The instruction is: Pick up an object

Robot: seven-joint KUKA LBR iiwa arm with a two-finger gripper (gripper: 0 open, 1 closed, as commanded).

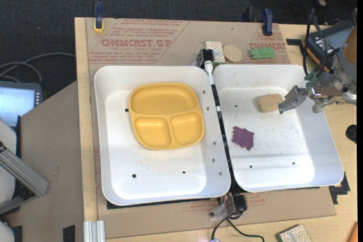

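Tan block [269, 103] lying in right bin [317, 175], tool [288, 102] just beside it. Approach step, probably. Cannot tell tool's state; next: close squarely.

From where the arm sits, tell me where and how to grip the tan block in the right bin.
Take the tan block across its short sides, coming straight down from above. It lies flat on the right bin floor, long axis roughly left to right, with bare floor around it. The gripper is already at its right end, so probably only a short shift is needed.
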